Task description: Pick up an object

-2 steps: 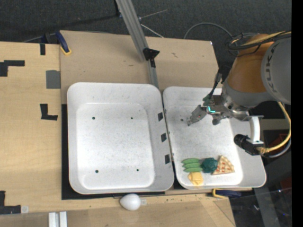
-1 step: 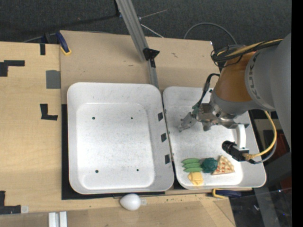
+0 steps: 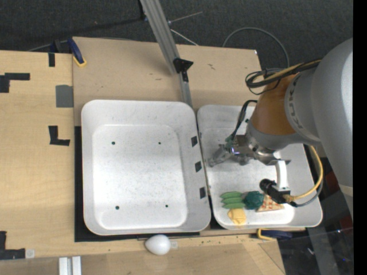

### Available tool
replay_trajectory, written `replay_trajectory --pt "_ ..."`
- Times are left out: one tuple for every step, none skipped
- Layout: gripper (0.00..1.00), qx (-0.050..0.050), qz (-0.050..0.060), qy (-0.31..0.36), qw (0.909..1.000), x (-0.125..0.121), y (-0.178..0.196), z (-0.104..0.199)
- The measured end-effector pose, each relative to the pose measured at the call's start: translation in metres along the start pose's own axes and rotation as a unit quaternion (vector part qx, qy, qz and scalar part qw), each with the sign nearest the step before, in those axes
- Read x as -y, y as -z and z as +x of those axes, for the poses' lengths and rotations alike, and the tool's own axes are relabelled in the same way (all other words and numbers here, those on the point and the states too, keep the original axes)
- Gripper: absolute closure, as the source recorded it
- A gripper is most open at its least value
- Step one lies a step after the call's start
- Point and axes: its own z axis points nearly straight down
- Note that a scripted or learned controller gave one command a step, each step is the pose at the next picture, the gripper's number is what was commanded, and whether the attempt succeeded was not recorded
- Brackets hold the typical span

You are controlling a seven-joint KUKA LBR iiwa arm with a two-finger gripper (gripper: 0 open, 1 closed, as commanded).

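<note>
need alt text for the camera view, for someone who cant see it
A grey robot arm with an orange band reaches from the right, its tool low over the right white bin. Small toy foods, green, yellow and a pizza slice, cluster at that bin's near edge. A white egg-shaped object lies outside, in front of the left bin.

The arm (image 3: 298, 105) reaches in over the right bin (image 3: 215, 125), and its fingers (image 3: 219, 156) hang low above that bin's floor near its left wall. Whether they are spread or closed cannot be told. Below and to the right of them, by the bin's near edge, lie a green pod (image 3: 232, 197), a dark green piece (image 3: 253, 199), a yellow piece (image 3: 237, 215) and a pizza slice (image 3: 270, 204), well apart from the fingers. The left bin (image 3: 137, 165) sits beside them. A white egg-shaped object (image 3: 157, 244) rests on the table (image 3: 34, 171), far below-left.
</note>
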Motion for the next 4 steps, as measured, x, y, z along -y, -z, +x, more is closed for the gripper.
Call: replay_trajectory --pt "1.00 -0.001 0.000 0.001 1.0000 0.000 0.012 0.001" --pt "1.00 -0.001 -0.002 0.000 1.0000 0.006 0.057 -0.001" --pt "1.00 0.000 -0.003 0.000 1.0000 0.010 0.117 -0.007" --pt "1.00 -0.001 -0.001 0.000 1.0000 0.010 0.136 -0.007"
